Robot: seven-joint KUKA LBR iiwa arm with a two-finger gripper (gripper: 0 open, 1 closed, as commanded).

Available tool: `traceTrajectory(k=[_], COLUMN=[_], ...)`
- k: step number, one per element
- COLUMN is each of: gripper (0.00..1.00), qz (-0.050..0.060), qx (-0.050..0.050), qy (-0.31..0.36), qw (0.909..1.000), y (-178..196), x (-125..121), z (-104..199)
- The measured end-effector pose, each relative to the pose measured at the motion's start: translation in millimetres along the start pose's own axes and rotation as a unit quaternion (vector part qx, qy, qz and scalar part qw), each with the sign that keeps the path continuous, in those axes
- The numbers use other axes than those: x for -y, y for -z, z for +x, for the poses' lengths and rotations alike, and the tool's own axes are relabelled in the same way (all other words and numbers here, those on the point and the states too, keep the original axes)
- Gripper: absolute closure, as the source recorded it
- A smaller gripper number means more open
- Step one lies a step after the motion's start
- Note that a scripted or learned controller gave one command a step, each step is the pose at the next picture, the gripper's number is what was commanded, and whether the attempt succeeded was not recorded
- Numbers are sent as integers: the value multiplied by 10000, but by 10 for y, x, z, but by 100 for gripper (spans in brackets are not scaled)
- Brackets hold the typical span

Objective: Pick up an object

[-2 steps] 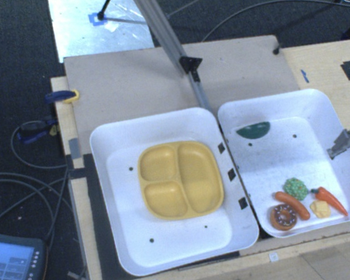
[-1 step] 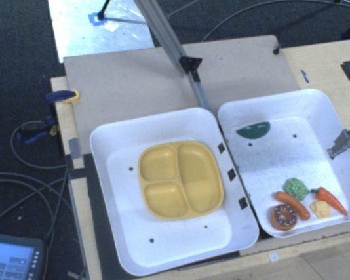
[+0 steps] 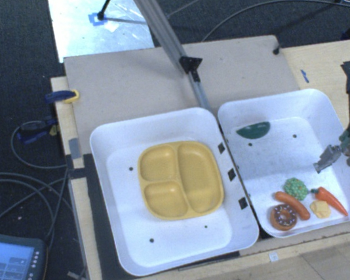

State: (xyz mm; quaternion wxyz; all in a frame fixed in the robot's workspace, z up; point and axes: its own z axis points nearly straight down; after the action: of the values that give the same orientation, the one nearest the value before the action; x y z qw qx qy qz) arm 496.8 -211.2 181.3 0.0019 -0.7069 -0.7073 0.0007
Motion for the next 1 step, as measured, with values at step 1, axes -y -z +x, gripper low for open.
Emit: traceTrajectory(k=[1], gripper=[0], qz=[4], qx=[-1], qy=[-2], qw=[10000], y=[-622], x=[45], z=[-10])
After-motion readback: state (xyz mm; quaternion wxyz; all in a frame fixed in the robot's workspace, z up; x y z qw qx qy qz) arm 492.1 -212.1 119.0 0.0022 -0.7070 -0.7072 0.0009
